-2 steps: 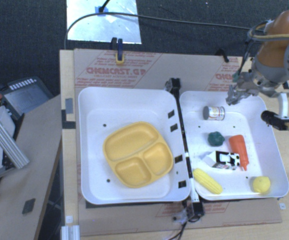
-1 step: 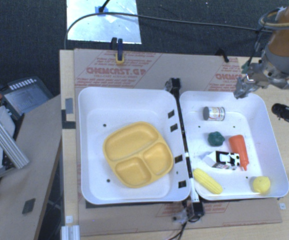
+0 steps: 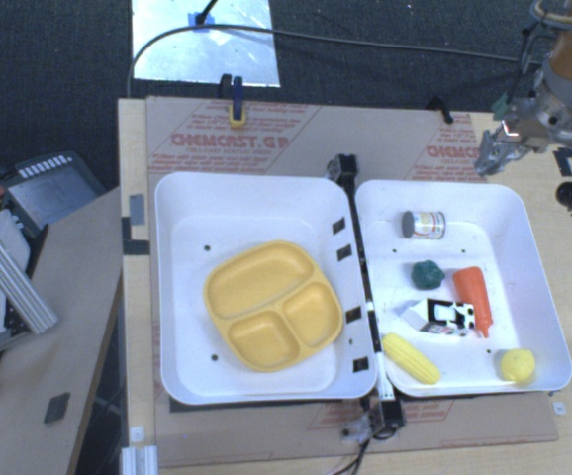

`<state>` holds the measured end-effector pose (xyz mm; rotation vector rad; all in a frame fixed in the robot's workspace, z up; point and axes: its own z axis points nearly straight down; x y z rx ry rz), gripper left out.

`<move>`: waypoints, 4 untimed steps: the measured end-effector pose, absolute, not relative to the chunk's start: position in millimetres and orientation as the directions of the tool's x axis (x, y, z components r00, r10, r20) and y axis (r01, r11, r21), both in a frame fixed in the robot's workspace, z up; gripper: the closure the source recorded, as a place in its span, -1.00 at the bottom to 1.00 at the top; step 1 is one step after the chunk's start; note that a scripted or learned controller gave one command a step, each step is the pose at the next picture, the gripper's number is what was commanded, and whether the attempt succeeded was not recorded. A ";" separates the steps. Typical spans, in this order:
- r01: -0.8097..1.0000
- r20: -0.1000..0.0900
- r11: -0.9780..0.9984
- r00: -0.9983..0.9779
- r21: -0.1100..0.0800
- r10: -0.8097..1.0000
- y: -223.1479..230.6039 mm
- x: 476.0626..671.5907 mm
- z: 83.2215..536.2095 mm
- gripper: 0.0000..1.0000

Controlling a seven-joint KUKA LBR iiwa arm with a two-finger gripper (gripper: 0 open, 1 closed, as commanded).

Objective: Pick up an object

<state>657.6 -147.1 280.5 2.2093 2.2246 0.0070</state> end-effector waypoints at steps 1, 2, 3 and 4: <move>1.000 0.001 0.009 -0.009 0.002 1.000 -91.1 648.1 278.0 1.00; 1.000 0.002 0.010 -0.010 0.002 1.000 -29.6 646.8 260.7 1.00; 1.000 0.002 0.010 -0.010 0.002 1.000 22.1 643.6 258.9 1.00; 1.000 0.002 0.009 -0.009 0.001 1.000 69.7 649.6 241.3 1.00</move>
